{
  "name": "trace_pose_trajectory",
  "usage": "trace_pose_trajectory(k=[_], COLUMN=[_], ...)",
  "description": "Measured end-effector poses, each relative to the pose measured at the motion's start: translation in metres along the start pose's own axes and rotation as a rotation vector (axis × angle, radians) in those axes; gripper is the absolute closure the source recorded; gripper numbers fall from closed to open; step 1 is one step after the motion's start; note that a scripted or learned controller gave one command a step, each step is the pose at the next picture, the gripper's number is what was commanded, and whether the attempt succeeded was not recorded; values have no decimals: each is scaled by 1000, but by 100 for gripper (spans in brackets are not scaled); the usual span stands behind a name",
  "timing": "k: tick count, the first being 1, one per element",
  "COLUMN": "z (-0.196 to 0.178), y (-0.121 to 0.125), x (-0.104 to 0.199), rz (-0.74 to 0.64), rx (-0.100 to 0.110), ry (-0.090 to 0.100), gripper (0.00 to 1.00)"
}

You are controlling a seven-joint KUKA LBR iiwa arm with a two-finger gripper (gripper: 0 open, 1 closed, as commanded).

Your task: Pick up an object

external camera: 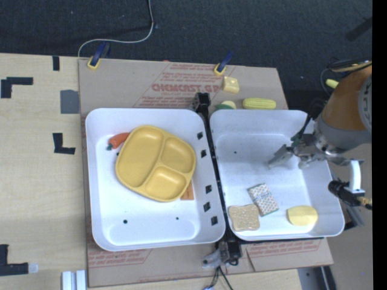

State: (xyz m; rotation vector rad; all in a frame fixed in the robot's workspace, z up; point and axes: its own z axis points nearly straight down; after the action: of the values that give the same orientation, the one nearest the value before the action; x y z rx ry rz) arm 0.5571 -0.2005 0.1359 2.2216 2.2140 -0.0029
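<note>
While the grey arm reaches in from three o'clock, its gripper (289, 156) hangs over the right white bin (242, 125), fingers spread fairly wide with nothing between them, likely poised to choose a target. Candidates lie toward six o'clock on that bin's floor: a speckled grey square packet (263, 198), a tan toast-like slab (243, 217) touching it, and a pale yellow rounded block (302, 215). Over at nine o'clock, a yellow divided plastic plate (156, 163) fills the left white bin (103, 222).

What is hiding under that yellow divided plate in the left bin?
Something orange pokes out from beneath the yellow plate at its upper left and lower right. The plate covers the rest, so its shape cannot be told.
</note>
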Motion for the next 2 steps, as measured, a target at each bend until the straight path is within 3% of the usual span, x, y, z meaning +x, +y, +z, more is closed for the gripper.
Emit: trace_pose_trajectory(k=[1, 2], z=[6, -53], y=[3, 115], x=[89, 122], rz=[-11, -11], rx=[4, -10], ry=[9, 4], gripper=[0, 0])
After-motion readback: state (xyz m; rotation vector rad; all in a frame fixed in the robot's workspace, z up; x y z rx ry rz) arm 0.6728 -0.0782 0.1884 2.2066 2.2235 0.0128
